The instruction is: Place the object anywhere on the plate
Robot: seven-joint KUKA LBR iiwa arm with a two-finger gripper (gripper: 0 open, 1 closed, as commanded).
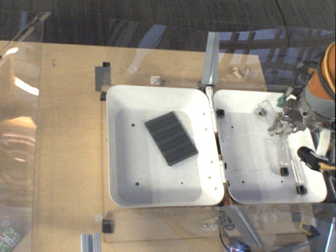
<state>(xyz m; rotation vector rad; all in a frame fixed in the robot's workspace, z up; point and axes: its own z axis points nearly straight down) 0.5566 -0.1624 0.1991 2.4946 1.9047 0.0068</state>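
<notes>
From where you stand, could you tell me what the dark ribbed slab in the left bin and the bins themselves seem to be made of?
The dark ribbed slab looks like matte grey plastic or rubber: it gives no glare, and shallow parallel grooves run along it. Which of the two, I cannot tell. The left bin and right bin look like moulded white plastic with a smooth, faintly glossy finish, judging by their rounded corners and soft sheen.

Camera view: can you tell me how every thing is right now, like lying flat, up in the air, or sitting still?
Dark ribbed plate: lying flat in the left bin, turned at a slant, nothing on it.
Left bin: resting on the bench, holding the plate.
Right bin: resting beside the left bin, their edges meeting.
Gripper: above the right bin's right side, fingers pointing down and apart, nothing between them.
Arm: reaching in from the right.
</notes>
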